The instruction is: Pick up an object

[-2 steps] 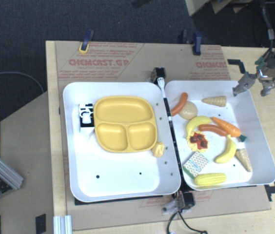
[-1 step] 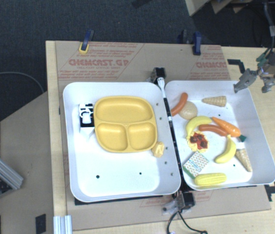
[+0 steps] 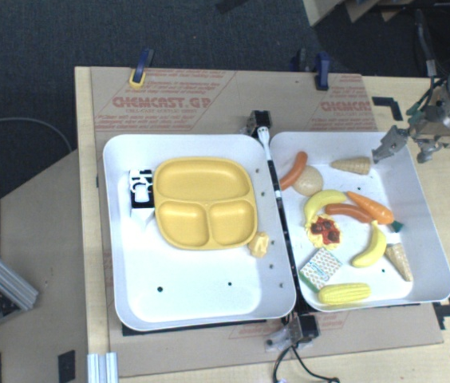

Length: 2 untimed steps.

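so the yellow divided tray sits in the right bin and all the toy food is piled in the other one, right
Not quite. The camera view shows the yellow divided tray in the left bin, not the right. Most of the toy food, such as the corn cob and carrot, lies in the right bin.

Both bins white: left bin (image 3: 129,294) and right bin (image 3: 424,214). Divided tray (image 3: 205,202) in left bin mustard yellow. Card (image 3: 141,188) at its left black with white marking. In right bin: carrot (image 3: 371,207) orange, corn cob (image 3: 344,294) yellow, small box (image 3: 321,268) green-and-white checked. Desk (image 3: 89,134) tan with red lettering.
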### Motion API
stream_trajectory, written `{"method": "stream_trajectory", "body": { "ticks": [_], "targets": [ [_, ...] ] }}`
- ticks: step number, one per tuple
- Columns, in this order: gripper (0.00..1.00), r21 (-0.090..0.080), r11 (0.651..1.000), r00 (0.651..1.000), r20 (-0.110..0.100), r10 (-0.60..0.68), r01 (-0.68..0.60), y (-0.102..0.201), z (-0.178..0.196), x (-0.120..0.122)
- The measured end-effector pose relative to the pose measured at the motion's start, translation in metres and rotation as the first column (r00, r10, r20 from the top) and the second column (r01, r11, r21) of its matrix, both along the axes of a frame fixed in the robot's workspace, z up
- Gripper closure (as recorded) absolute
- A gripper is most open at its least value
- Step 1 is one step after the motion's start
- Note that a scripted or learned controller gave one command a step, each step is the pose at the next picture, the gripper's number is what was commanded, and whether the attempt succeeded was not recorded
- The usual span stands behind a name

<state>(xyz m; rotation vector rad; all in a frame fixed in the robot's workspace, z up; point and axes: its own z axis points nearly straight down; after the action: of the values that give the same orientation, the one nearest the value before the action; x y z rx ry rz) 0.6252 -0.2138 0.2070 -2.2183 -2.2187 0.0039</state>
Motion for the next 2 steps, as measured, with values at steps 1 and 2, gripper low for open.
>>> {"method": "stream_trajectory", "body": {
  "ticks": [1,2],
  "targets": [
    [0.0,0.0,1.0,1.0,0.0,0.002,-0.002,-0.003,-0.055,0.009],
    [0.0,0.004,1.0,1.0,0.0,0.0,0.0,-0.005,-0.105,0.001]
  ]
}}
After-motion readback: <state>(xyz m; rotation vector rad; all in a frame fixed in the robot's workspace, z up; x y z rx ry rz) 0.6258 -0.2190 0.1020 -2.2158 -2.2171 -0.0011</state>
